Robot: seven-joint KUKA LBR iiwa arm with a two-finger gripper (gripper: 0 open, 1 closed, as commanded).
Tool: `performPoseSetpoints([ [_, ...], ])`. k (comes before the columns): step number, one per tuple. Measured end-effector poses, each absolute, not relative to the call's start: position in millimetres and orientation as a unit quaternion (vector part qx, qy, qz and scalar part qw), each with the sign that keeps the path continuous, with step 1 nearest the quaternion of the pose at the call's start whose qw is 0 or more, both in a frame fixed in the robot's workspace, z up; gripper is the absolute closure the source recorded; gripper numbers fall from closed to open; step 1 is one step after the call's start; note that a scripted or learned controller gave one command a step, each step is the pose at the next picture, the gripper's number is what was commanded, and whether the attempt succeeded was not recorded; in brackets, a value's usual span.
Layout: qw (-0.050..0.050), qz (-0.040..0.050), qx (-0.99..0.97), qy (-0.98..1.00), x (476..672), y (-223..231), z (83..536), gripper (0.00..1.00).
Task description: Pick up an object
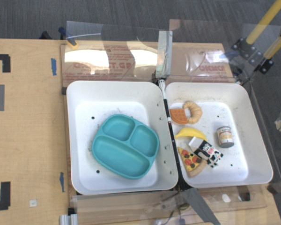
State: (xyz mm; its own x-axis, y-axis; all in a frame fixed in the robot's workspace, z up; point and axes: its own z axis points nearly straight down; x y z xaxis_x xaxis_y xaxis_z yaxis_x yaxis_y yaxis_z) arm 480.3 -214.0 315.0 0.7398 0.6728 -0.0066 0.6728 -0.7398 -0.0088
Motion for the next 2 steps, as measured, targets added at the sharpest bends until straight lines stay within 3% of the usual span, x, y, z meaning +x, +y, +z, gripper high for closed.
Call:
performPoseSetpoints([
  [1,0.000,0.0028,-0.977,-0.214,480.9,-216.1,365.7,1.00],
  [2,0.002,0.0049,-0.995,-0.103,480.6,-222.4,326.7,1.00],
])
